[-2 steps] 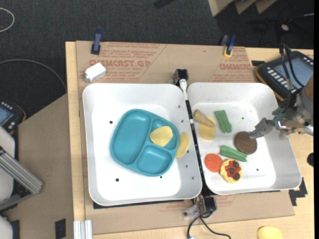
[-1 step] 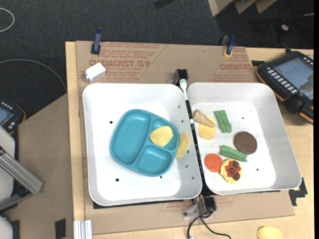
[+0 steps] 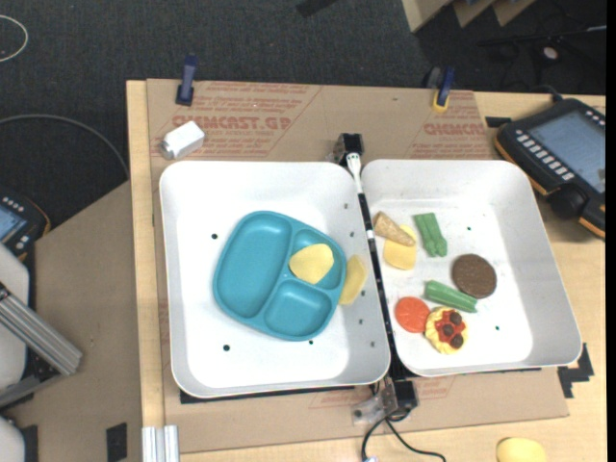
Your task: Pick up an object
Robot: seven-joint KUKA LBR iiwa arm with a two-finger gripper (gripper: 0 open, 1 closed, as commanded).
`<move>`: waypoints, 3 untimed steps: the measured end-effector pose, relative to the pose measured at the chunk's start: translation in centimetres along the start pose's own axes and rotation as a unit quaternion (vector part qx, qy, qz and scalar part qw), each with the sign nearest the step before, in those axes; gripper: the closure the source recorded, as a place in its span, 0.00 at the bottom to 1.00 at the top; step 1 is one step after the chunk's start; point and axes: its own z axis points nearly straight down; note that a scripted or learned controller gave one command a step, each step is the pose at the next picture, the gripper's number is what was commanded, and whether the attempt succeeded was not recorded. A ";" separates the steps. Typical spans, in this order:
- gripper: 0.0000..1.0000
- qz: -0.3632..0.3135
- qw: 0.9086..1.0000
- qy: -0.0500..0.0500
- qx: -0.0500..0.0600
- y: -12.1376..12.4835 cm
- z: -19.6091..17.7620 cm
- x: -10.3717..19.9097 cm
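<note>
Two shallow white bins sat side by side on the counter (image 3: pixel 289 123), the left bin (image 3: pixel 183 258) and the right bin (image 3: pixel 539 258) meeting at a dark seam. Whether the claw was open or closed could not be told, so places are given against the bins.

Nearest, a yellow lump (image 3: pixel 520 449) was cut off by the lower edge, its kind unclear. In the right bin's near part lay a yellow piece with red spots (image 3: pixel 447 328), touching a red-orange disc (image 3: pixel 413 313). A green pod (image 3: pixel 450 295) lay just behind them, with a brown disc (image 3: pixel 474 275) beside it. Farther back were a yellow wedge (image 3: pixel 400 254), a tan wedge (image 3: pixel 393 227) and a green strip (image 3: pixel 430 234).

In the left bin, a blue divided plate (image 3: pixel 274 275) carried a yellow slice (image 3: pixel 312 263). A paler yellow slice (image 3: pixel 353 279) lay between the plate and the seam, partly tucked against the plate's rim.

Beyond the bins were a small white block (image 3: pixel 183 140) and a blue clamp (image 3: pixel 187 80). A dark handheld screen (image 3: pixel 563 152) ran off the frame's edge.
</note>
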 end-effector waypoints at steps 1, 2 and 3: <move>1.00 0.002 1.000 -0.001 -0.004 -3.6 -10.7 -1.2; 1.00 0.001 1.000 0.004 0.008 -1.9 0.6 -0.9; 1.00 0.001 1.000 -0.001 -0.003 -4.6 -9.6 -1.1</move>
